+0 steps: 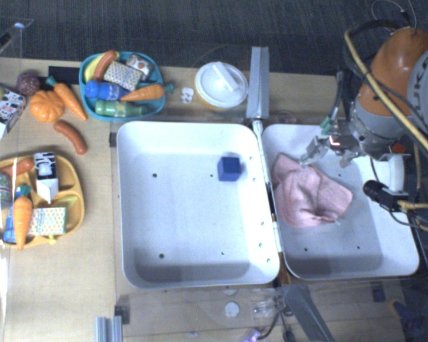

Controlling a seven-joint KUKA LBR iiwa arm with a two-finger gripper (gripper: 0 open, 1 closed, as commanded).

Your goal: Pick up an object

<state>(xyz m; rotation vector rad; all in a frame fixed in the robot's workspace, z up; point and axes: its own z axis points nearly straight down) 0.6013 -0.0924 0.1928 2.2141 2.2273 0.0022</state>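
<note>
In right bin (pixel 392 258): pink cloth (pixel 312 197), crumpled, left-centre.
Gripper (pixel 331 150): just above cloth's top edge, fingers spread apart, nothing btwn them.
Arm (pixel 403 70): reaches in from right, wrist angled down-left.
Left bin (pixel 164 255): blue cube (pixel 230 167), upper right.

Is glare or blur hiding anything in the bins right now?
Camera view: even, soft light; the small blue cube reads sharp with a faint shadow; the crumpled pink cloth is clear; mild sheen on the left white bin; the gripper is slightly soft.
</note>
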